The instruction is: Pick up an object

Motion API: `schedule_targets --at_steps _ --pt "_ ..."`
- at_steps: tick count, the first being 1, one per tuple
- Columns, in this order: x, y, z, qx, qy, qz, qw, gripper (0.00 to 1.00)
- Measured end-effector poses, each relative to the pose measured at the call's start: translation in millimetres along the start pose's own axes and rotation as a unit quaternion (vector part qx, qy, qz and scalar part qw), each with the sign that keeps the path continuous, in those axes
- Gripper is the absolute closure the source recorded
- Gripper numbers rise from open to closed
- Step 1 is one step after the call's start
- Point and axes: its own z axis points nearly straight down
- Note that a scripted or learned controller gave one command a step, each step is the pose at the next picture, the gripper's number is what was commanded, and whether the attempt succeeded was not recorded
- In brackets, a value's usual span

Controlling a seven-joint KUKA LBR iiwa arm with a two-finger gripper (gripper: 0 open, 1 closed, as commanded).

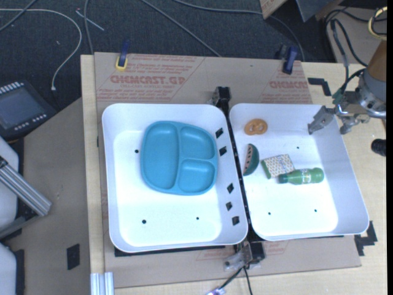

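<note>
Camera view. The grey two-finger pincer hung at the upper right edge of the right-hand shallow white bin, its fingers spread apart and nothing between them; it stood well apart from every object, presumably poised before a descent. That bin held four candidate objects, one of each: a round orange pretzel-like biscuit, a watermelon-slice toy near the left wall, a small speckled green packet and a green plastic bottle lying on its side, touching the packet. The left-hand shallow white bin held one blue three-compartment plastic plate, lying flat. Two blue clamps pinned the cardboard backing at the far edge.
</note>
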Motion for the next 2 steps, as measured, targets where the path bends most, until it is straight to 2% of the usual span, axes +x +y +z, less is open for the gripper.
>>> schedule_targets --at_steps 1,2 --pt "4 -9 48 0.003 0.001 0.0 1.0 0.0" --pt "-1 -8 108 0.003 0.003 0.0 1.0 0.0"
